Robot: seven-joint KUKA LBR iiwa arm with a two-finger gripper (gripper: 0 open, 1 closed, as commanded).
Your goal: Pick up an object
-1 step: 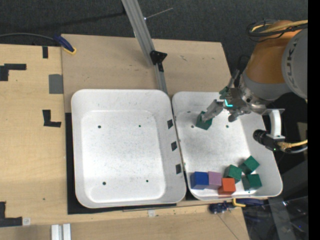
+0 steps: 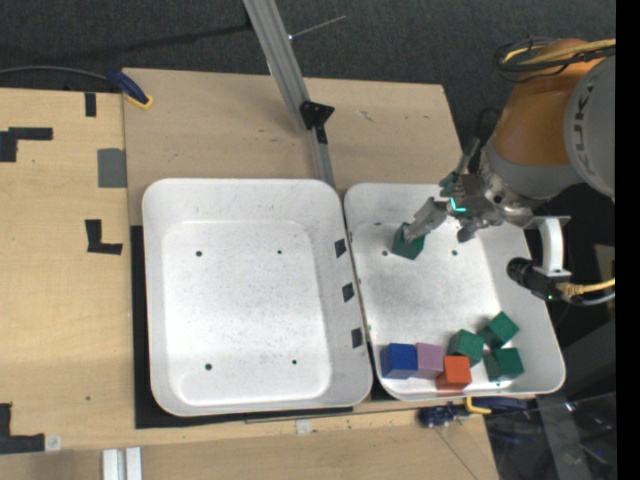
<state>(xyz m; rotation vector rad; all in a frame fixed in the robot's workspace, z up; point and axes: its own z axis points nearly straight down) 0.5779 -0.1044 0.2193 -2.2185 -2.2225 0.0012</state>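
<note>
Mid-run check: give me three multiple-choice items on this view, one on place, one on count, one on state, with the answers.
1. Where do the blocks lie?
A. left bin
B. right bin
C. bare bench

2. How many blocks are clustered along the right bin's near edge?
A. three
B. six
C. nine

3. What is the green block under the arm touching?
A. a finger of the claw
B. the blue block
C. the orange block

Answers: 1 B, every block sits in the right bin. 2 B, blue, lilac, orange and three green. 3 A, one finger's tip meets it, far from the cluster.
</note>
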